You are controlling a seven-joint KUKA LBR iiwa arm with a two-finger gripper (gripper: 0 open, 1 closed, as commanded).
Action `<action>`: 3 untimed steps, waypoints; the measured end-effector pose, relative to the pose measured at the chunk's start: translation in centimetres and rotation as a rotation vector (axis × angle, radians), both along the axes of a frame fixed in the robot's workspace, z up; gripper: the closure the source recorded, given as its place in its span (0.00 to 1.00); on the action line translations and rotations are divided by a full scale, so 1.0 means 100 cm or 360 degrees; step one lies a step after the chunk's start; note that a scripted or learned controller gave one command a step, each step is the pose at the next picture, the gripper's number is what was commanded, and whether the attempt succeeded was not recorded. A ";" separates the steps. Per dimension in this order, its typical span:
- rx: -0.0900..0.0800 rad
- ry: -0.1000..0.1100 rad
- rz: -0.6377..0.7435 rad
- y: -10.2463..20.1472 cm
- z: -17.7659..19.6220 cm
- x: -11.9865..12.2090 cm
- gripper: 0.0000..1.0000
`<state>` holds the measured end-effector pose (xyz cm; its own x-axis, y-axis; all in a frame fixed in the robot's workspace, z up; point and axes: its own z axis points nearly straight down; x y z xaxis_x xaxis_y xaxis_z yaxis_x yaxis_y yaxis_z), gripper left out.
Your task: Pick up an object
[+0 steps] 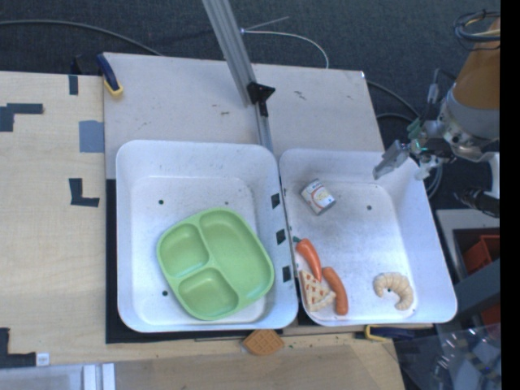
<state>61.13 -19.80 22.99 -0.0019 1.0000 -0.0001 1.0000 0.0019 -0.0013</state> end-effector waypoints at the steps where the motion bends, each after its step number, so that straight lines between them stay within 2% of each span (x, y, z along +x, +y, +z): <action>1: -0.0001 0.0001 0.0001 0.000 0.000 0.000 0.00; 3: 0.0000 0.0009 -0.0001 -0.008 -0.117 -0.004 0.00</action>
<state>60.75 -20.64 11.31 -0.0010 1.0000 -0.0001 1.0000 0.0010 -0.0068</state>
